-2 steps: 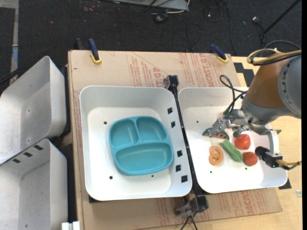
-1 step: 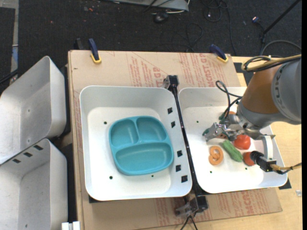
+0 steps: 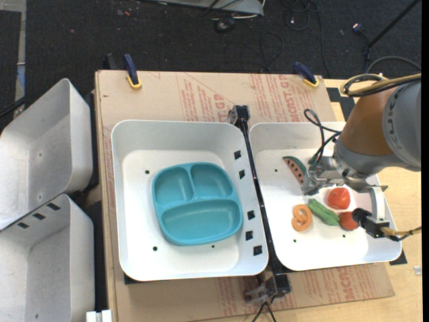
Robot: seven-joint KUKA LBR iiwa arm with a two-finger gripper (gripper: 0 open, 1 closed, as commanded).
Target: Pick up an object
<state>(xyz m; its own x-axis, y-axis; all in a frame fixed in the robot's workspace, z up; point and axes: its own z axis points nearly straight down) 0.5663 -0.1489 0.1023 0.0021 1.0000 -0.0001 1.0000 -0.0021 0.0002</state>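
Jaws (image 3: 314, 180): open or closed, cannot tell; low in right white bin (image 3: 281, 247), beside red plastic tomato (image 3: 339, 197). Tomato likely light, rigid, smooth, rolls easily; grip across widest middle.

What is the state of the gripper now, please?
Gripper: cannot be told; it is low in the right bin, beside the tomato.
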